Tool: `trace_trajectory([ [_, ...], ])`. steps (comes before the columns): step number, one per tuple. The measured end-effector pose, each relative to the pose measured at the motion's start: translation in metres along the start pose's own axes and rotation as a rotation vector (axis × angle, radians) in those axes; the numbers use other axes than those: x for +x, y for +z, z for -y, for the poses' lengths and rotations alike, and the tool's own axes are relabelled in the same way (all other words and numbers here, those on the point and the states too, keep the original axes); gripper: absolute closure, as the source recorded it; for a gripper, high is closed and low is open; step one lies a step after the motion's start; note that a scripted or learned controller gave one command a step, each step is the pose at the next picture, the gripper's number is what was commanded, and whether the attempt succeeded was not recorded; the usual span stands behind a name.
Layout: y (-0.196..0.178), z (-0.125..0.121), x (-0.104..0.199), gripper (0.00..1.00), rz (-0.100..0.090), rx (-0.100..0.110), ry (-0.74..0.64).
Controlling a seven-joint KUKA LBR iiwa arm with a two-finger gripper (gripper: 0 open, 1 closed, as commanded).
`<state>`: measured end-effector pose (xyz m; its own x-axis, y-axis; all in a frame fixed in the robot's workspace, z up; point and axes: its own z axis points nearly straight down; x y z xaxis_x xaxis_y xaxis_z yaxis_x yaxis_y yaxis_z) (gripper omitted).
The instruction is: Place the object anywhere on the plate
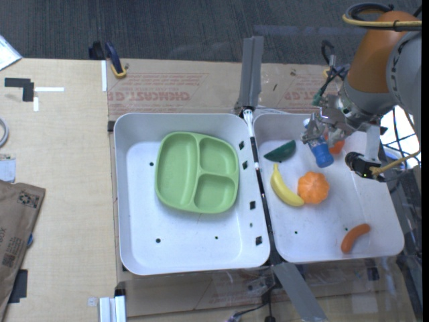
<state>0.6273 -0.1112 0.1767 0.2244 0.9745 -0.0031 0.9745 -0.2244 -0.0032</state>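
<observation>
Here the left bin [134,247] carries the green divided plate [198,172], which lies flat near the bin's middle, all three compartments bare, so a drop anywhere over it would do. Right of the plate, past the ridge where the two bins meet, the right bin [375,247] holds the loose things. The arm [375,59] reaches down over that bin's far side, well right of the plate. Its gripper [320,136] hangs there with a small blue object [322,154] at its tip; the object looks pinched between the fingers, though I judge that loosely, since the grasp is small in view. If so, the carry towards the plate is not yet begun. Nearest the plate lie a dark green piece [280,151] and a yellow banana [284,188]; beyond the banana sits an orange [313,186], and farthest off a small carrot-like piece [354,237]. The raised ridge between the bins is the one thing to clear on the way over.
</observation>
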Motion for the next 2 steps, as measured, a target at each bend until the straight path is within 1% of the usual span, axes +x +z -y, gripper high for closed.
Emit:
trace_trajectory([
  [1, -0.014, 0.007, 0.092, 1.00, -0.001, -0.001, -0.143],
  [2, -0.014, 0.001, 0.143, 1.00, -0.001, -0.002, -0.242],
])
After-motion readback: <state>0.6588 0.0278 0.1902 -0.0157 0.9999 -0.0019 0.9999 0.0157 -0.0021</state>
